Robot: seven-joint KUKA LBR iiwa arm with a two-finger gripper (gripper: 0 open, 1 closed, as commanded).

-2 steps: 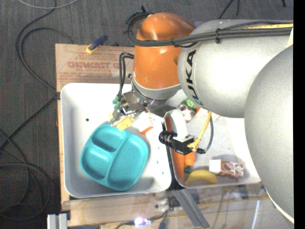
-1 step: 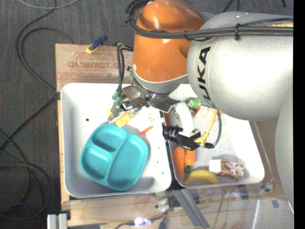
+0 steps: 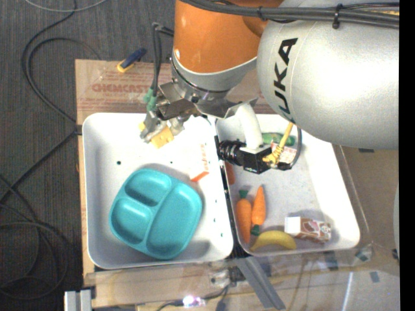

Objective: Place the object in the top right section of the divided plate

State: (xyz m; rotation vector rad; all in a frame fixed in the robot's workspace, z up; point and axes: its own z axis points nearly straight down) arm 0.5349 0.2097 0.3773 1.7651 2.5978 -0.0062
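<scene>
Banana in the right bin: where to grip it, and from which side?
Grip the banana across its thick middle, coming straight down from above. It lies flat, curved, near the bin's front wall, with a carrot close on its left and a wrapped packet on its right. Probably set the fingers front-to-back, since the sides look crowded.

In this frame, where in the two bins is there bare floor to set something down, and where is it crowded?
Left bin: bare floor left of the teal divided plate and between it and the end effector. Right bin: a bare patch right of the carrots, above the packet. Crowded: its near edge, with carrots, banana and packet.
</scene>
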